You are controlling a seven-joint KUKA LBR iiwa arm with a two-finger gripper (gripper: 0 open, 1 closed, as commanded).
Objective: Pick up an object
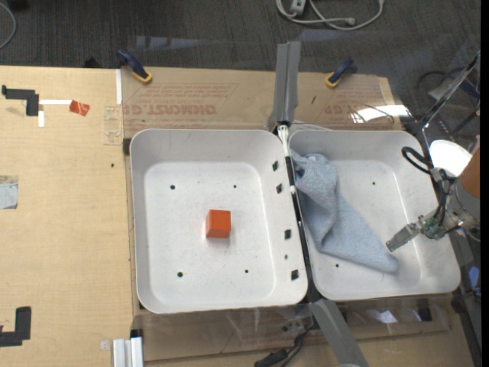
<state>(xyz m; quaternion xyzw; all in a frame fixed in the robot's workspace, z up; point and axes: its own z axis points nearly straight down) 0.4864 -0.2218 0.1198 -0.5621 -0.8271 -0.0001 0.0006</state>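
An orange cube (218, 224) rests near the middle of the left bin (153, 159). A blue-grey cloth (336, 212) lies crumpled in the right bin (382, 155), stretching from the bin's left wall down to its lower middle. My gripper (403, 239) hangs low over the right bin's right side, its tip just right of the cloth's lower corner. I see nothing held in it.
A metal divider (286, 90) runs between the bins at the back. Cardboard (199, 102) lies behind the bins, held by clamps (136, 67). A wooden bench top (53, 205) extends to the left. Cables (419, 159) hang near the arm at the right.
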